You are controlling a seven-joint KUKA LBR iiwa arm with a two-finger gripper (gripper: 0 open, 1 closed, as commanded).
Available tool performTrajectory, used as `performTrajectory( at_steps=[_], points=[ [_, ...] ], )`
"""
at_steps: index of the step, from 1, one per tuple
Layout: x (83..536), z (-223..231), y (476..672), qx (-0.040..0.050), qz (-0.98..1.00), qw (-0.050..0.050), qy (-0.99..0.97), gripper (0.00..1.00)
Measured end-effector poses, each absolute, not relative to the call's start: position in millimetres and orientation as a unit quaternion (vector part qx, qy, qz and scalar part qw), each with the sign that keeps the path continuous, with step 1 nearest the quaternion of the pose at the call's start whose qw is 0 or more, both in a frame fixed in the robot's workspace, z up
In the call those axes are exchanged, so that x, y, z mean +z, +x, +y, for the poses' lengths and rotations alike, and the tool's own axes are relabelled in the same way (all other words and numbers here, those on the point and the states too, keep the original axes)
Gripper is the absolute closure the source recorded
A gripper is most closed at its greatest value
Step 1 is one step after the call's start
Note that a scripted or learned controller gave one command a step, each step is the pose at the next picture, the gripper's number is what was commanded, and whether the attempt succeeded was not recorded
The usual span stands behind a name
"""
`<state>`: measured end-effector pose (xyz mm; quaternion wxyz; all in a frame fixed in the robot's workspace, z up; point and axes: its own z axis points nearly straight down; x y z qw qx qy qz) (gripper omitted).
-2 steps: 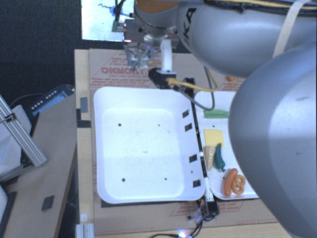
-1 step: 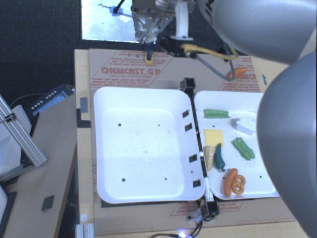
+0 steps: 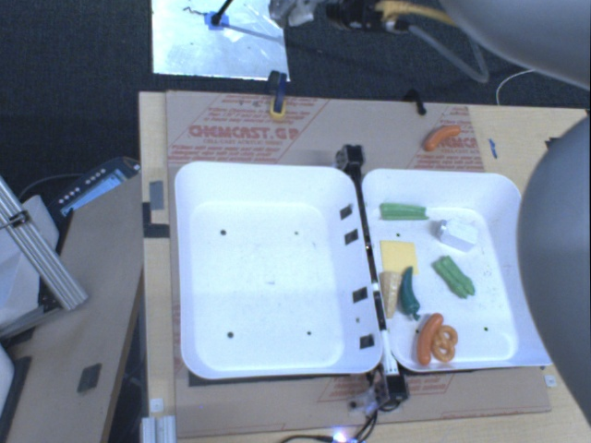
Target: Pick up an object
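My arm (image 3: 554, 275) looms over the right edge; can't tell my pincer's state; right bin (image 3: 499, 192) holds green bean (image 3: 403, 211), white block (image 3: 457, 234), yellow slice (image 3: 399, 256), green pepper (image 3: 454, 276), pretzel (image 3: 436, 340); orange sausage (image 3: 441, 137) lies on the bench behind it.
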<state>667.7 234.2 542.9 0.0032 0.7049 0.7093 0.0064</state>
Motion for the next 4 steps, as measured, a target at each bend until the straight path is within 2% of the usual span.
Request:
performTrajectory(
  at_steps=[1, 2, 3, 4],
  points=[
    [535.6, 148.1, 668.9, 0.0, 0.705, 0.001, 0.709, 1.0],
    [346.9, 204.7, 635.1, -0.0069, 0.71, -0.005, 0.705, 1.0],
    [398.5, 236.1, 669.8, 0.004, 0.709, 0.002, 0.705, 1.0],
    [513.6, 234.2, 658.3, 0.0071, 0.709, 0.003, 0.705, 1.0]
  ],
)
